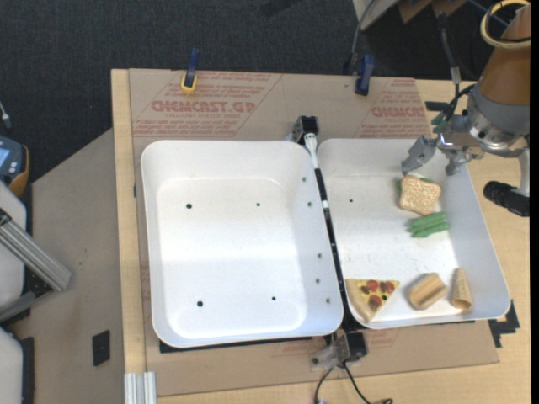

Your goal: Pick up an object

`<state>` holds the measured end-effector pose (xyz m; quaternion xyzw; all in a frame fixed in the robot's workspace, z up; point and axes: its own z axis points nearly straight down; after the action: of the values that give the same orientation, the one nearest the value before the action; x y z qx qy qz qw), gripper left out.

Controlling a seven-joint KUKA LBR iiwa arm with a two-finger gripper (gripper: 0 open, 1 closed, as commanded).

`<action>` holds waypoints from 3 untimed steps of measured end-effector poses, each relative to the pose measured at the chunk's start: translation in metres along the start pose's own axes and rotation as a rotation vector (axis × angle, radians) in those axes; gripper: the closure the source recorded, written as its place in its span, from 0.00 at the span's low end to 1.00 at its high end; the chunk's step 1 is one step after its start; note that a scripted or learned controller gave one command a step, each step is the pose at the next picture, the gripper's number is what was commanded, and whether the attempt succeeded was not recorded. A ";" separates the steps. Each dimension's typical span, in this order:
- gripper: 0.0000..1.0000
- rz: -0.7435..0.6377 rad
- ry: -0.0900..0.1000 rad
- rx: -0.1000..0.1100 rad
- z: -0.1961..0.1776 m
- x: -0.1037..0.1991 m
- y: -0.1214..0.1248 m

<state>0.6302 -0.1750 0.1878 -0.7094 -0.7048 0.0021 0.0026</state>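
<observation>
Hovering over right bin's [493, 259] far edge, claw [436, 156] is seen spread open, nothing gripped between fingers. Toast slice [419, 194] lies just below claw, green piece [428, 224] just beyond it. Pizza slice [371, 295], bread roll [426, 289], cone-shaped piece [461, 288] lie well apart, at near edge.

In the right bin [476, 225] lie five toy foods: a square tan cracker [419, 195], just below it a green bean pod [428, 225], and along the near edge a pizza slice [372, 294], a bread roll [426, 289], and a beige cone [461, 289].
</observation>
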 end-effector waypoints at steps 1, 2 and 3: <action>0.00 -0.007 -0.008 -0.025 0.083 -0.009 0.017; 0.00 -0.008 -0.004 -0.012 0.093 -0.026 0.039; 0.00 -0.007 -0.003 -0.009 0.101 -0.023 0.038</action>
<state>0.6674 -0.1986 0.0868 -0.7069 -0.7073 -0.0001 -0.0017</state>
